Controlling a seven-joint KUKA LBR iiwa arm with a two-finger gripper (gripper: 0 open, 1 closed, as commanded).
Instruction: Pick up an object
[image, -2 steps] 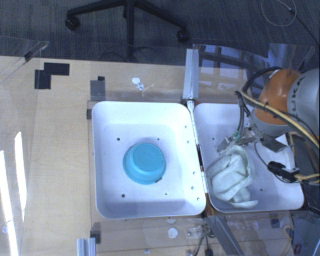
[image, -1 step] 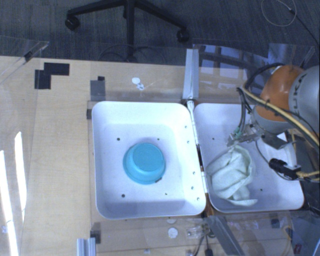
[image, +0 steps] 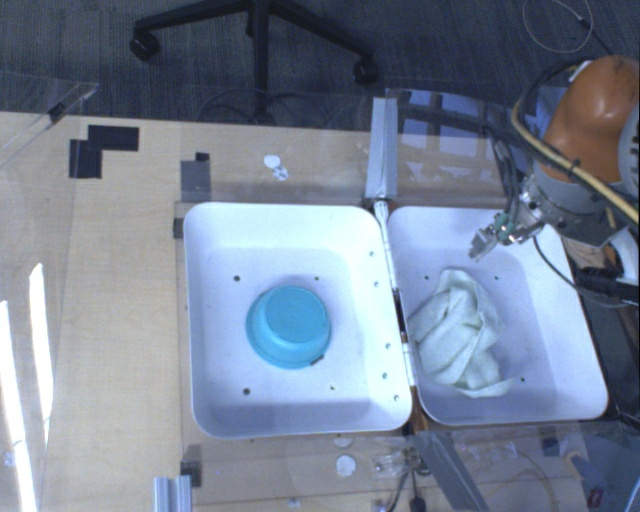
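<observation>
Gripper (image: 492, 238) at the end of the grey arm, poised over the upper part of the right bin (image: 560, 300). Its tip is small and blurred in the camera view, so the state of the tool cannot be told; nothing can be made out in its hold, and no object hangs beneath it. The orange band (image: 590, 105) of the arm sits above and to the right, with cables (image: 560, 150) looping past the wrist.

Just below and left of the gripper lies a crumpled white cloth (image: 460, 335), resting in the middle of the right bin, apart from the tool. It lies slack in loose folds and would likely give under a pinch. In the left bin (image: 215, 300), well apart from the arm, a blue bowl (image: 290, 326) sits upside down near the centre, untouched.

Progress, as judged from this arrangement: the pick is not yet made. Both candidate objects rest on their bin floors. The cloth is the nearer candidate, and what appears to remain is the descent onto it, the closing and the lift. Whether the tool is aligned over a fold cannot be judged.
</observation>
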